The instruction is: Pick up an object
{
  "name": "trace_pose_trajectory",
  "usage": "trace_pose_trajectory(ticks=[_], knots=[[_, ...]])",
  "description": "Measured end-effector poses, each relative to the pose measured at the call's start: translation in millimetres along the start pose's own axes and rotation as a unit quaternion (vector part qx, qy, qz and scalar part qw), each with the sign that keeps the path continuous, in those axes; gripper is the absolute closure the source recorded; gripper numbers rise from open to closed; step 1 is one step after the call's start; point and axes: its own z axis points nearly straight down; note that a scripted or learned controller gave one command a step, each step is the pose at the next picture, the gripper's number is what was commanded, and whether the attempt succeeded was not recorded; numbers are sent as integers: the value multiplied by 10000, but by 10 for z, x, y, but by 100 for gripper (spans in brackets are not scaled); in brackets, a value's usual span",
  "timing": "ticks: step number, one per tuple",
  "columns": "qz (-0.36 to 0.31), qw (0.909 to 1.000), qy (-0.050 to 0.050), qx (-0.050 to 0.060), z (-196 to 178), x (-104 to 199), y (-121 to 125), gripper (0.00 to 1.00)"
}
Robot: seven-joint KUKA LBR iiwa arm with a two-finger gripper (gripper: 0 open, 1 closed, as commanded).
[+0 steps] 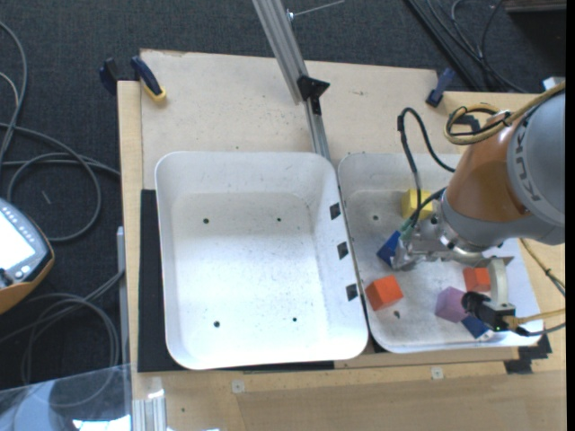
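The bench (pixel 225 97) spreads wide under the camera, two white bins side by side on it. The left bin (pixel 180 241) sits to one side of the action; the right bin (pixel 359 187) is where everything happens. In from the right comes the arm (pixel 503 178), grey with its orange band, bent low over that right bin. Its gripper (pixel 409 254) is down among the pieces, right against a blue block (pixel 390 247); whether it has closed on anything I cannot tell from this angle. Close by lie an orange-red cube (pixel 385 292), a purple block (pixel 449 304), an orange block (pixel 476 277), a yellow piece (pixel 412 201) partly hidden behind the wrist, and a small blue piece (pixel 476 327) at the rim. So this looks like the grasp attempt itself, with the blue block the likely target. Next, I'd say, comes a firm close and a straight lift, clear of the orange-red cube just beside it.
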Motion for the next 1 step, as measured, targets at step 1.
trace_pose_trajectory(ticks=[1], knots=[[1,10000,1,4,6,1,-2,0]])
